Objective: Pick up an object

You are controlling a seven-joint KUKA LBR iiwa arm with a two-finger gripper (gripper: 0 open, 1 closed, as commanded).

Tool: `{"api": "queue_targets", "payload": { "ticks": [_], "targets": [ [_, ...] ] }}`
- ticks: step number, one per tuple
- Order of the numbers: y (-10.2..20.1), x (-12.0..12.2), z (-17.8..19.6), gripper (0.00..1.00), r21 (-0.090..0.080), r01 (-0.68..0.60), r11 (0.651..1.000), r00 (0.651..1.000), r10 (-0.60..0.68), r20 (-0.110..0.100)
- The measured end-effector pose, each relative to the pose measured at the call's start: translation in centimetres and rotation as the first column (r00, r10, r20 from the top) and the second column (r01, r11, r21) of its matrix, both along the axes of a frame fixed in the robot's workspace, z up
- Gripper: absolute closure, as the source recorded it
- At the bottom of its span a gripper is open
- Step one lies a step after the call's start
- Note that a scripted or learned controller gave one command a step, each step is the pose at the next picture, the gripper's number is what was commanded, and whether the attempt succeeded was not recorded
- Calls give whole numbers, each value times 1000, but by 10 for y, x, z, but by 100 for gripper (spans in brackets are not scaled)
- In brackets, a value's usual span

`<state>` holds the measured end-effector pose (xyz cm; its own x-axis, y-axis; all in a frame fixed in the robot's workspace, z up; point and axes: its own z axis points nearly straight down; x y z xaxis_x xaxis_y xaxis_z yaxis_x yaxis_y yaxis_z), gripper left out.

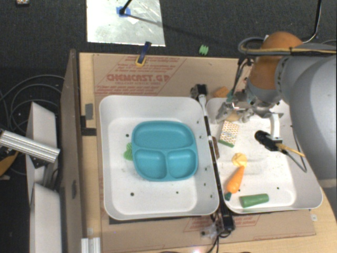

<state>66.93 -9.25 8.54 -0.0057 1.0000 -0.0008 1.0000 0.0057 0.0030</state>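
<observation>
The gripper hung over the far end of the right shallow white bin, close to its far-left corner. Couldn't tell if it was open or closed, as the wrist hid most of it from above. Nothing was visibly held.

Nearest candidate was the small flat white packet w/ green and orange speckles. It lay just on the near side of the gripper, beside the wall btwn the two bins. Further toward the near edge sat a small yellow lump, touching or almost touching the orange plastic carrot. A green rounded block lay by the front wall.

Risks, as I judged them:
- **Flat packet:** it lay flat, so a straight-down pinch would prob. slide over it or press it vs. the bin floor, w/ no edge to catch.
- **Dividing wall:** the packet sat close to it, so one side of the gripper could strike the rim and stall the descent.
- **Carrot instead:** the yellow lump alongside could get nudged or grabbed w/ it, and the carrot's taper might let it squirt out.

The left shallow white bin held a blue divided plastic tray and a bit of green sth. at the tray's left edge. It was well apart from the gripper, so little risk there.
</observation>
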Motion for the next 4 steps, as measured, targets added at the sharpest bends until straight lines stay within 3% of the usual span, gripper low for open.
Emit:
{"api": "queue_targets", "payload": {
  "ticks": [4],
  "targets": [
    [4, -29, -1, 0, -1, 6, 1000, 1000, -6, -3]
  ]
}}
